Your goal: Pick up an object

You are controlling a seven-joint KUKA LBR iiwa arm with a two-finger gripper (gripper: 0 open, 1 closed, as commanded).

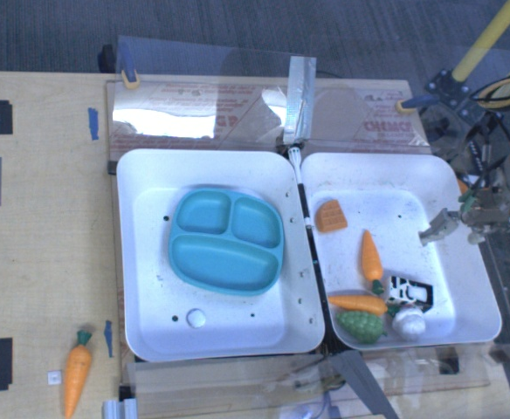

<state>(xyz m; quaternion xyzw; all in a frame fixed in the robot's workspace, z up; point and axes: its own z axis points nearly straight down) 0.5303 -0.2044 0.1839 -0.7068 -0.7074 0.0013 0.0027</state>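
Observation:
The right bin (465, 321) holds an orange wedge (330, 216) near its back left. A carrot (371, 256) lies in the middle of the bin. Along the front are a second carrot (357, 303), a green broccoli-like piece (361, 325), a white round item (408, 323) and a black-and-white item (410, 291). My gripper (433, 230) hangs over the bin's right side, to the right of the upright carrot and apart from all the objects. Nothing shows in its grasp.
The left bin (141, 190) carries a blue divided plate (227, 241) and a small white disc (196, 319). Another carrot (78, 369) lies on the bench at the front left. Clear panels (237, 103) stand behind the bins. Cables and a yellow pole (491, 29) crowd the right.

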